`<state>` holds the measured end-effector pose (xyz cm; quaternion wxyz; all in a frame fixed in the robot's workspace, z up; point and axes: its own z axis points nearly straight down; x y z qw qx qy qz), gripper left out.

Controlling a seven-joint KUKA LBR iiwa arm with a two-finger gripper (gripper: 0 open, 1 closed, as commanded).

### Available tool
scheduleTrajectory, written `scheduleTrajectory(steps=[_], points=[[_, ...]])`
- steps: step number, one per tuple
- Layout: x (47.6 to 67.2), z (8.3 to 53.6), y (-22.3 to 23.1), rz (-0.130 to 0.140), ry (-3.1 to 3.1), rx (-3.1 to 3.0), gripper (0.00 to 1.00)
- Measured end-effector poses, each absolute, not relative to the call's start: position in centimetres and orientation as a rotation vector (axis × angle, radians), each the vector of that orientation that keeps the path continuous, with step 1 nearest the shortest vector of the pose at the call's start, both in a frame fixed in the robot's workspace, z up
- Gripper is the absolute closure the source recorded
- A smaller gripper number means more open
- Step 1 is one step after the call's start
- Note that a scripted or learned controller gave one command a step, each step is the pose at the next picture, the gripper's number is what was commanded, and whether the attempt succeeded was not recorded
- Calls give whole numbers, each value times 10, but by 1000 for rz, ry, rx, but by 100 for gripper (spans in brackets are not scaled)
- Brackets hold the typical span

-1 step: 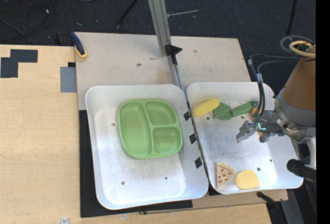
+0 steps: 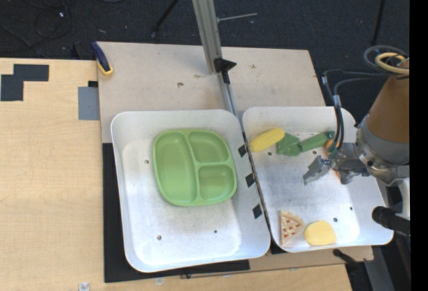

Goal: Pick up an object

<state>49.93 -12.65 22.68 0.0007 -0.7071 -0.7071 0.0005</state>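
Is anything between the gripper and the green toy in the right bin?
Nothing visible blocks it. The gripper hangs just below the green toy, with bare bin floor between them. The yellow corn lies at the toy's far left end, away from the gripper.

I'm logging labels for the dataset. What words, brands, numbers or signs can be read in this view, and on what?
None can be read.
The green divided plate, the pizza slice toy and the two white bins carry no lettering.
The end effector and the metal post show no readable marking.
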Motion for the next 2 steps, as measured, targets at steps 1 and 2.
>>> scheduleTrajectory(steps=[1, 2], points=[[506, 167, -130, 7, -2216, -2218, 0], [503, 120, -137, 7, -2215, -2218, 0]])
